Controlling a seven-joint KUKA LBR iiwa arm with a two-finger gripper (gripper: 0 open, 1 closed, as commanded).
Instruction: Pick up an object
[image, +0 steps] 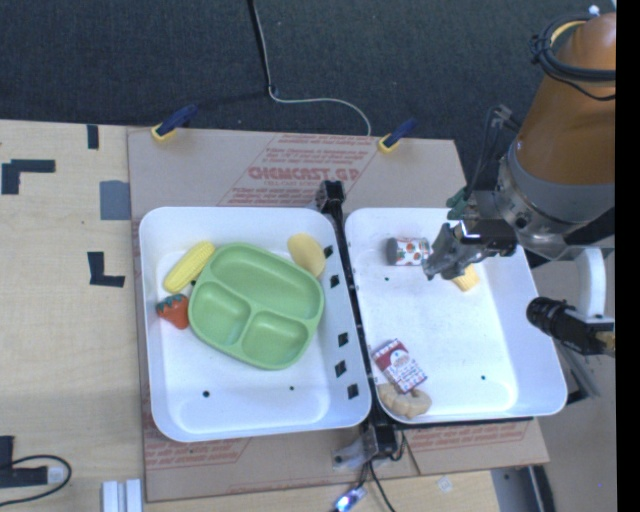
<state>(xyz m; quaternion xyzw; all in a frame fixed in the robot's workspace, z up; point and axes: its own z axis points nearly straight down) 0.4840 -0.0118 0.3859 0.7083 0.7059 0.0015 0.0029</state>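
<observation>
We look down from one fixed camera above the bench (60, 300), tilted slightly, far enough back to take in both white bins (160, 330) whole, with the arm (570, 110) entering from our right.

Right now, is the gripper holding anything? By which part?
Cannot tell. The gripper is low in the right bin, between the small can and a yellow piece; nothing visibly sits in it.
</observation>
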